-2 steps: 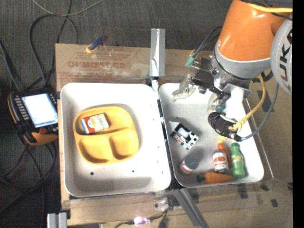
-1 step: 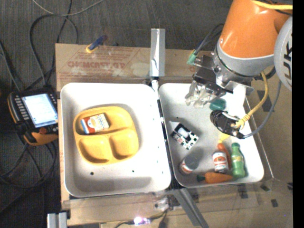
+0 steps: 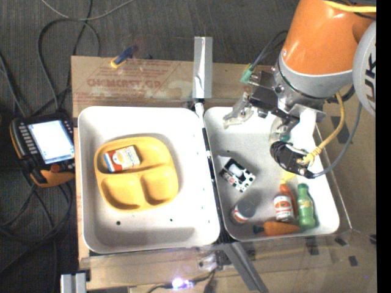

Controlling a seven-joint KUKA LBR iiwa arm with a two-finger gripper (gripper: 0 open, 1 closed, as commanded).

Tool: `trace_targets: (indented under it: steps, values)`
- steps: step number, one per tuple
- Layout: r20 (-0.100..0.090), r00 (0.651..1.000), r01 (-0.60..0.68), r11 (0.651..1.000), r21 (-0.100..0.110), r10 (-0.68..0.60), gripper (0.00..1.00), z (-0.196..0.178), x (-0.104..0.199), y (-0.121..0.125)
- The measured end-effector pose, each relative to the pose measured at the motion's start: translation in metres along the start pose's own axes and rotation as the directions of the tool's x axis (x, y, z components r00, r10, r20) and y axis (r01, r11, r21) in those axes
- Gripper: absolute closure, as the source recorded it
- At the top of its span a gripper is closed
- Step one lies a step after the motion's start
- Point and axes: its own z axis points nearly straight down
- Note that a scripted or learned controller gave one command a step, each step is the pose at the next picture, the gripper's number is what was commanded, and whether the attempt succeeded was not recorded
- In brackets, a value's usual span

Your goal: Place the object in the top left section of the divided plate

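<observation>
A carrot (image 3: 282, 227), a green bottle (image 3: 305, 207) and a red-capped bottle (image 3: 283, 205) crowd the near corner of the right bin (image 3: 263, 145), beside a black-and-white toy (image 3: 238, 175). In the left bin (image 3: 91, 224), a small orange-and-white carton (image 3: 123, 159) with a red mark lies flat in the top left section of the yellow divided plate (image 3: 139, 194). Farther back, the gripper (image 3: 235, 116) hangs above the right bin, jaws spread, nothing between them.
</observation>
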Motion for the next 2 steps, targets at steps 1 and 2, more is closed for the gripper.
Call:
trace_targets:
  steps: [1, 2]
  values:
    - [-0.004, 0.786, -0.618, 0.786, 0.002, 0.618, 0.0, -0.0213, -0.0575, -0.0065]
    - [0.001, 0.787, -0.617, 0.787, 0.001, 0.617, 1.0, -0.0295, -0.0574, -0.006]
